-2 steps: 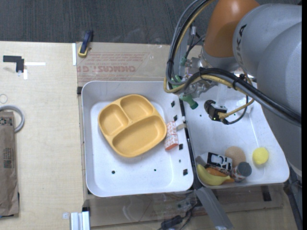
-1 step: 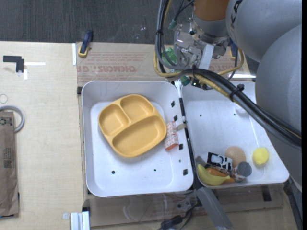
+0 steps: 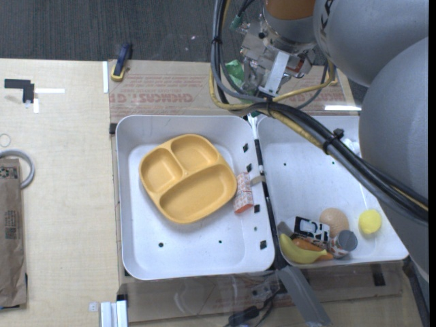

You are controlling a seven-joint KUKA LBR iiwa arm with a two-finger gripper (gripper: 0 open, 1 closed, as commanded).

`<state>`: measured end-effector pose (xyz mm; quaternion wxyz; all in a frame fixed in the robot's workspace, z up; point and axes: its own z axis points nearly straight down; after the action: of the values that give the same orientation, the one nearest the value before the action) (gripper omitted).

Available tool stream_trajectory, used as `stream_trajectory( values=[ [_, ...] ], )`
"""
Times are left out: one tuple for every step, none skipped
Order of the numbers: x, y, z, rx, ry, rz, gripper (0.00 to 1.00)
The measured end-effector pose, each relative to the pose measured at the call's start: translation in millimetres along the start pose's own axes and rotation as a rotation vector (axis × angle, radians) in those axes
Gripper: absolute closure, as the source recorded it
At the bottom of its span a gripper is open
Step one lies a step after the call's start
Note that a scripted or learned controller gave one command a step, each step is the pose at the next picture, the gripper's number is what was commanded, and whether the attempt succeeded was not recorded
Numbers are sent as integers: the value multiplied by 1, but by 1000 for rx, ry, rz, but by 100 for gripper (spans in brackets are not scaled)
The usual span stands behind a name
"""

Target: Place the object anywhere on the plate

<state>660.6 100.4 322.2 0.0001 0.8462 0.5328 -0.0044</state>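
yellow plate (image 3: 187,179), three wells, sits in the left bin (image 3: 129,203). the thing to move, by my guess, is the orange-red packet (image 3: 243,193) lying flat just beside the plate's right rim, close to the wall between the bins. / a

could the target not be something in the right bin (image 3: 306,176)? banana (image 3: 296,249), yellow ball (image 3: 370,221), a few other small bits in the near corner. / b

possible; the task does not name it. the packet is nearest the plate, so i note that one. / a

handling? / b

looks like a small sachet: light, thin, probably soft and crinkly (a glossy wrapper would be slippery). it should not break, but it may buckle or slide out of a pinch. i would take it across the short width, near the middle, coming straight down. the plate rim on one side and the bin wall on the other leave little room. / a

gripper (image 3: 262,70)? / b

high at the back, above the seam of the two bins, well apart from packet and plate. wrapped in cables; i cannot tell whether it is apart or together, and nothing clearly sits in it. / a

the drop itself? / b

easy, i judge: any well will do, and a light packet should stay put. / a
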Motion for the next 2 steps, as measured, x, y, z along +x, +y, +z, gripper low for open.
stream_trajectory(
  values=[
    [46,-22,-22,1,-2,277,100],
    [51,-108,71,1,-2,328,100]
  ],
)
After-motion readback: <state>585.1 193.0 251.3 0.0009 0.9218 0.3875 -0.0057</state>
